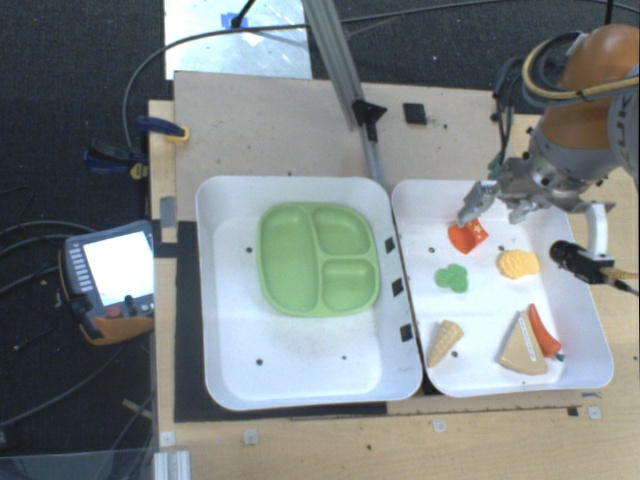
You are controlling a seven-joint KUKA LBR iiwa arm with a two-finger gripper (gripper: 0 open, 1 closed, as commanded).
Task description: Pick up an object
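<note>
My gripper (pixel 497 206) hangs over the far part of the right bin (pixel 590 353); one finger (pixel 473 204) and the other (pixel 521 209) stand apart, with nothing between them. An orange-red toy piece (pixel 466 235) lies just below the left finger. A yellow ridged toy (pixel 518 264) lies to the right of it. A green broccoli-like toy (pixel 452 279) sits mid-bin. An ice-cream cone toy (pixel 444 341) lies near the front left, and a sandwich wedge (pixel 524 347) with a red strip (pixel 545 331) lies at the front right.
The left bin (pixel 230 358) holds a green divided plate (pixel 318 258). A slanted grey pole (pixel 335 43) rises behind the bins. A handheld pendant (pixel 108 278) and cables lie off the bench at the left. A black connector (pixel 572 257) juts beside the wrist.
</note>
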